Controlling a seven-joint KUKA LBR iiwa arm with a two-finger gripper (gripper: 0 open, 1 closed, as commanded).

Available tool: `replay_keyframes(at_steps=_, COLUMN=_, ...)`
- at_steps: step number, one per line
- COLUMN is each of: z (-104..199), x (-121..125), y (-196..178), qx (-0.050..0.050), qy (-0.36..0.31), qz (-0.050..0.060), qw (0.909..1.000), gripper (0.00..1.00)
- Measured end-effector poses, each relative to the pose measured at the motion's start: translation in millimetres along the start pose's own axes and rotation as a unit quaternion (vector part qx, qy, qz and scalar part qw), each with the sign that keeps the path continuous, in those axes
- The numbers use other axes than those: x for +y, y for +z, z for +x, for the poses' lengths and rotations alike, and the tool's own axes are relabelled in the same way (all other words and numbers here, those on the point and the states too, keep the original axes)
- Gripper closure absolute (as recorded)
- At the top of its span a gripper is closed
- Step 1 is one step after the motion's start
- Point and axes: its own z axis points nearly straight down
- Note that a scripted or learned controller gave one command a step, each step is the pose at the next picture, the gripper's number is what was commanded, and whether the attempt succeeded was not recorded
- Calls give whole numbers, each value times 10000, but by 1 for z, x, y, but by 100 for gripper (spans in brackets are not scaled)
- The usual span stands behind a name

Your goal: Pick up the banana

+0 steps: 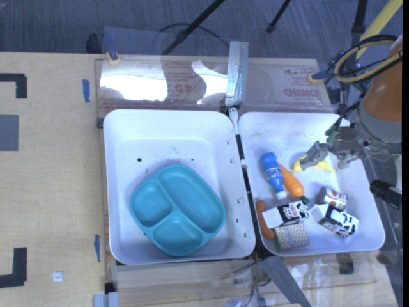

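The banana (298, 165) lies in the right bin (374, 235), towards its back. Only its yellow ends show, one to the left of the gripper's fingers and a bit between them. My gripper (330, 160) hangs directly over the banana with its two grey fingers (312, 155) spread apart, open, one on each side of the fruit's right part. The view does not tell whether the fingers touch the banana.
Just left of the banana lie a blue bottle (271, 171) and an orange carrot (293, 184). Nearer the front are cow-patterned packs (339, 221), a small can (333, 198), a red-orange piece (263, 217) and a woven block (291, 236). The left bin (128, 133) holds a blue divided plate (177, 208).
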Motion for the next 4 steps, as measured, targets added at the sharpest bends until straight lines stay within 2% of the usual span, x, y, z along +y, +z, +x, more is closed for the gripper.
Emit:
replay_keyframes(at_steps=1, z=-8, x=8, y=126, qx=-9, qy=102, qz=-42, qw=9999, gripper=0)
replay_keyframes(at_steps=2, z=-86, x=-15, y=109, qx=22, qy=-1458, qz=-22, qw=9893, gripper=0)
replay_keyframes(at_steps=3, z=-83, x=-12, y=123, qx=55, qy=-1204, qz=-49, qw=9927, gripper=0)
replay_keyframes(at_steps=4, z=-18, x=-38, y=125, qx=-17, qy=-2216, qz=-47, qw=9751, gripper=0)
